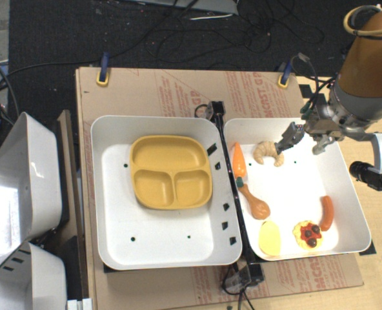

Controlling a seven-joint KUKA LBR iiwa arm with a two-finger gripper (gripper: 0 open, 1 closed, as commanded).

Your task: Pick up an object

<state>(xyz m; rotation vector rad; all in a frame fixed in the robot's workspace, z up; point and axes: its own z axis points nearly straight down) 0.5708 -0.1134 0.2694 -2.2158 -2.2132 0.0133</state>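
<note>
White plastic bins are sitting side by side on the tabletop (pixel 165 283), and the action is all in the right bin (pixel 307 186). The gripper (pixel 305 138) is hanging low over that bin's far end, its two fingers spread apart, one dark finger (pixel 288 137) reaching right beside the croissant (pixel 267 152). Nothing is sitting between the fingers, so nothing is being held yet. The croissant is looking like the likely target, lying near the bin's back wall. A carrot (pixel 239 160), a drumstick (pixel 254 201), a sausage (pixel 326 212), a lemon-yellow piece (pixel 270 237) and a small pizza (pixel 307 234) are lying scattered, well apart, giving the gripper room. A yellow divided plate (pixel 171 171) is resting in the left bin (pixel 113 225), out of the way.
</note>
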